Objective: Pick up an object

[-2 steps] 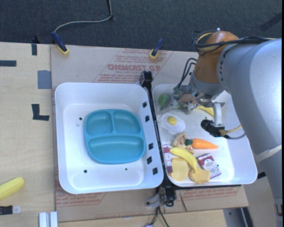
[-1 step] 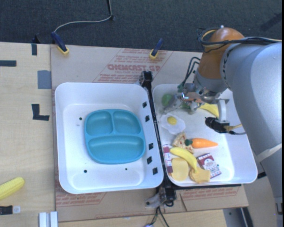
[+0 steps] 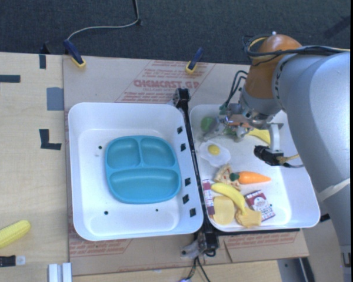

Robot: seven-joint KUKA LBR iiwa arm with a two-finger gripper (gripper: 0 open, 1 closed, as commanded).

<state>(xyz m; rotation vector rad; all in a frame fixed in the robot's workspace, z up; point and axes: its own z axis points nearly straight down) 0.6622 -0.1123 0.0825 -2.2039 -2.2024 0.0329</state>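
- Two white bins are sitting side by side on a cardboard sheet, the left-hand bin and the right-hand bin as the camera sees them, with their inner walls meeting down the middle.
- The arm is reaching in from the right, its orange band showing above the wrist. The gripper is hanging low over the far end of the right-hand bin.
- The wrist and the clutter are getting in the way, so I cannot tell whether the gripper is spread or pressed together, or whether it is pinching anything.
- A green toy is lying just beside the gripper on the side of the dividing wall, and a yellow piece is lying just beside it on the other side.
- A fried egg toy is resting nearer the camera, close to the dividing wall and apart from the gripper.
- A carrot is lying crosswise in the middle of that bin, with a small tan piece just beside its green end.
- A banana is slanting below the carrot and overlapping a pale yellow slice. A red and white carton is lying just beside them.
- The left-hand bin is holding a blue divided plate, lying flat in its middle.
- A corn cob toy is lying on the wooden bench, well apart from both bins.
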